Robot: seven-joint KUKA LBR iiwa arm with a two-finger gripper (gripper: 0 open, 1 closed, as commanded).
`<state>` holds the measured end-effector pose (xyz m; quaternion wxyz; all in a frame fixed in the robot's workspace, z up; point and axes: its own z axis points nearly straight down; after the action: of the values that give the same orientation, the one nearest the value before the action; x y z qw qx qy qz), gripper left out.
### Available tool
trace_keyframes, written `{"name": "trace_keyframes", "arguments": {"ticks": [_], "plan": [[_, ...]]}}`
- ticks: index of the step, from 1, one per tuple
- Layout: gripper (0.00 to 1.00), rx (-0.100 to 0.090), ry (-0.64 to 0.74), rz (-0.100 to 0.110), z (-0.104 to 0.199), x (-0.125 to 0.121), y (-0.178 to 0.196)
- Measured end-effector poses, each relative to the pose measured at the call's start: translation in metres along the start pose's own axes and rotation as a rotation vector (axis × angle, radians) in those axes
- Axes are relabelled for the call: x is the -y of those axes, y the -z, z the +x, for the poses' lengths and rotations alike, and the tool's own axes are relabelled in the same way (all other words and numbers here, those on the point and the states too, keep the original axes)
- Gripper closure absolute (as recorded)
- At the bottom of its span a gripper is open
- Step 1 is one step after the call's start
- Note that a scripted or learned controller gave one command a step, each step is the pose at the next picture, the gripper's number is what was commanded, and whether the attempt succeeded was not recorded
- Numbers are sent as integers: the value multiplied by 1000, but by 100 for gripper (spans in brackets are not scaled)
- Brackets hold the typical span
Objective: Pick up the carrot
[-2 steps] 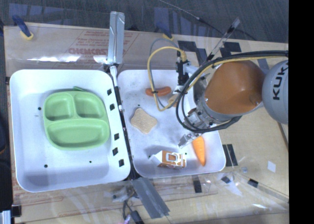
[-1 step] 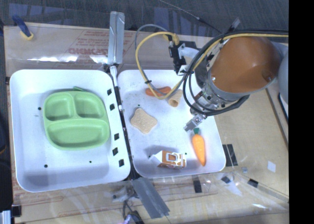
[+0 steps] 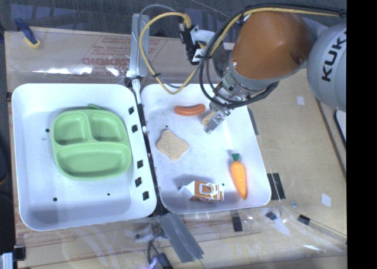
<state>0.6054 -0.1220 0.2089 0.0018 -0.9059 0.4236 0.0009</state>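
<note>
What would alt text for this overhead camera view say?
A robot gripper hovers over the right white bin, apart from the carrot lying near its right edge. A sausage, bread slice and small carton share it; the left bin holds a green plate.

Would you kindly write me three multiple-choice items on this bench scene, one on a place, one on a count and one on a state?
1. Where does the carrot lie?
A. On the green divided plate
B. Near the right edge of the right bin
C. On the bench outside both bins

2. How many things lie in the right bin?
A. Two
B. Four
C. Six

3. What is the state of the carrot?
A. Lying in the bin, apart from the claw
B. Lifted above the bin
C. Resting on the toast slice

Answers: 1 B, it lies by that bin's right wall. 2 B: sausage, toast slice, small carton and carrot. 3 A, the claw hangs near the sausage.
</note>
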Motion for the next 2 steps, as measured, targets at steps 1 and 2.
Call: {"name": "trace_keyframes", "arguments": {"ticks": [1, 2], "plan": [[100, 3, 225, -2, 3, 39, -34], [100, 0, -105, -3, -69, 54, -17]]}}
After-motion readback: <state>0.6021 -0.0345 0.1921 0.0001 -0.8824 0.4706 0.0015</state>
